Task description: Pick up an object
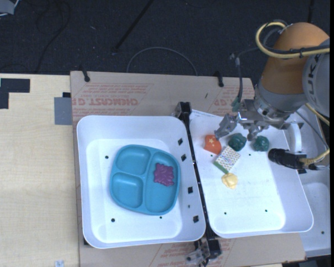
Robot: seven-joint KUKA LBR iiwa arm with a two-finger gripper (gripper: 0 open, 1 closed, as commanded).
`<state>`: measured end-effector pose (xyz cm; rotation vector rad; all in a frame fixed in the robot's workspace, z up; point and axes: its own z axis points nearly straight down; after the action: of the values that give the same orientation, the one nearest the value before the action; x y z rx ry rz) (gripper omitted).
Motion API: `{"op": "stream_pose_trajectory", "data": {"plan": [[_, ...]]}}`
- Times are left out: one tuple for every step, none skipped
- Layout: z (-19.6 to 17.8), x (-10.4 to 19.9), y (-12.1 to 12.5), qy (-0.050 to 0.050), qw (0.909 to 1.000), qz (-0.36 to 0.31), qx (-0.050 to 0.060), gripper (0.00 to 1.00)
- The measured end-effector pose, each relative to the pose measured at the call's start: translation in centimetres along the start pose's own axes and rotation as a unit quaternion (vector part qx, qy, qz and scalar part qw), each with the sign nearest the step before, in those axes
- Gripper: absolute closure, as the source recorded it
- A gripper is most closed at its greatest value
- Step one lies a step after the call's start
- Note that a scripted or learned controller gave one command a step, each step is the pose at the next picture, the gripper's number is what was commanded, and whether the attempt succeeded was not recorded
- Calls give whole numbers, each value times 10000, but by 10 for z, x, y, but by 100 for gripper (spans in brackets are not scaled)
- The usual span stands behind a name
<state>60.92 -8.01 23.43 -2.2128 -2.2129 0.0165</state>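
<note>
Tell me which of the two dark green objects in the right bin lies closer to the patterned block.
The left green object, just above the patterned block and nearly touching it. The other green object sits further right, apart from the block.

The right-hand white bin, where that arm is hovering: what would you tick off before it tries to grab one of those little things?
1. Gripper above the right white bin: ok.
2. Fingers open: cannot tell.
3. Gripper carrying nothing: cannot tell.
4. Targets in reach: ok; two dark green round objects lie just below it.
5. Room around target: not ok; orange round object and patterned flat block crowd close.
6. Small yellow object apart: ok.
</note>
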Motion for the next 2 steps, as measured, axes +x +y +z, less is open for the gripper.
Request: {"op": "stream_pose_trajectory", "data": {"plan": [[-8,0,2,-2,10000,-7,-62,0],[47,8,6,0,10000,-4,-40,0]]}}
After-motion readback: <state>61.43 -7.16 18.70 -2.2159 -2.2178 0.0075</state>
